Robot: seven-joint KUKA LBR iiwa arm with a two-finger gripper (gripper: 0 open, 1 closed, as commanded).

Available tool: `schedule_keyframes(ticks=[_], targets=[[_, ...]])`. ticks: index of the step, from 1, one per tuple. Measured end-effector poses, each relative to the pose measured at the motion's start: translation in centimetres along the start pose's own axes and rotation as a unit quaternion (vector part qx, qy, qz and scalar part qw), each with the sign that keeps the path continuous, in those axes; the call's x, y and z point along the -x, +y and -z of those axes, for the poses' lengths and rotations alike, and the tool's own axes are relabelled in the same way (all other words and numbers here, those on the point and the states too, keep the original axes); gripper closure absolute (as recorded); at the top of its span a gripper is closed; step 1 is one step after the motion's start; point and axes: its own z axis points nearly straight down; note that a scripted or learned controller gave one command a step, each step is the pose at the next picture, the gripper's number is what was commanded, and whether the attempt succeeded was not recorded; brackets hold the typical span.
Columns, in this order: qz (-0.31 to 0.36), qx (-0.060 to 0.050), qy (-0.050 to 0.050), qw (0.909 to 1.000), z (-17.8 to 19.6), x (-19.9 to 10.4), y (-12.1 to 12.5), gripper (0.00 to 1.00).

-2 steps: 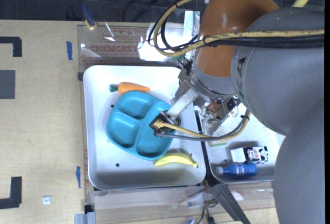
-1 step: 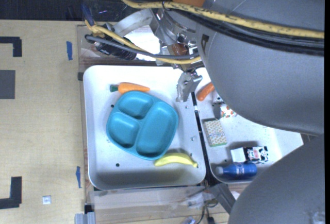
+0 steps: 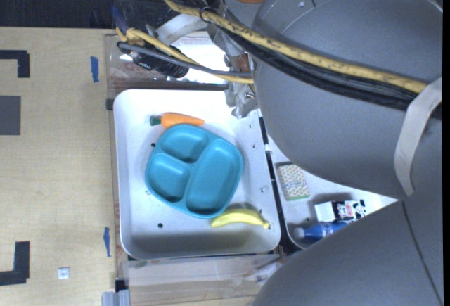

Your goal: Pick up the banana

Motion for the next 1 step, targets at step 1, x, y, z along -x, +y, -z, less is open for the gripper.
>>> schedule_keyframes(ticks=[1], targets=[[-0.036,-0.005,0.004,0.9994,-0.46,3.98,-0.31,1.00]])
